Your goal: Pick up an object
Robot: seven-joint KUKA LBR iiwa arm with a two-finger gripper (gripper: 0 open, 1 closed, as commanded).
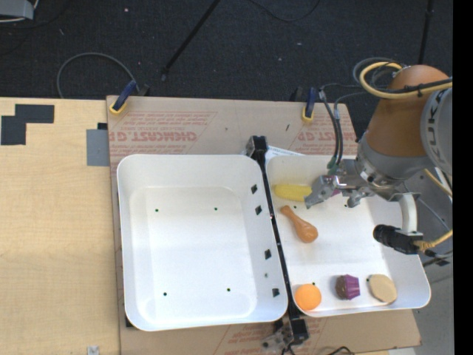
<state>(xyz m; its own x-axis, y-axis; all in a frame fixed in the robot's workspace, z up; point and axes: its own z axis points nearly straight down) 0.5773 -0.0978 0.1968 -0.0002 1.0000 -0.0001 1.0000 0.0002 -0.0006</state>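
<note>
Place: robotics lab bench
Bench: pale wood top (52,220), cardboard sheet (192,128) clamped at far corners
Bins: two shallow white bins (140,170) side by side
Floor: dark carpet, loose cables (96,59) beyond

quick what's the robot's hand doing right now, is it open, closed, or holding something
Hand: over the right bin, beside the yellow object; open or shut cannot be told, and nothing is seen held in it.

The gripper (319,195) hangs over the right bin (405,291), just beside the yellow object (291,191); the orange ball (308,296) lies near the front edge.
</note>
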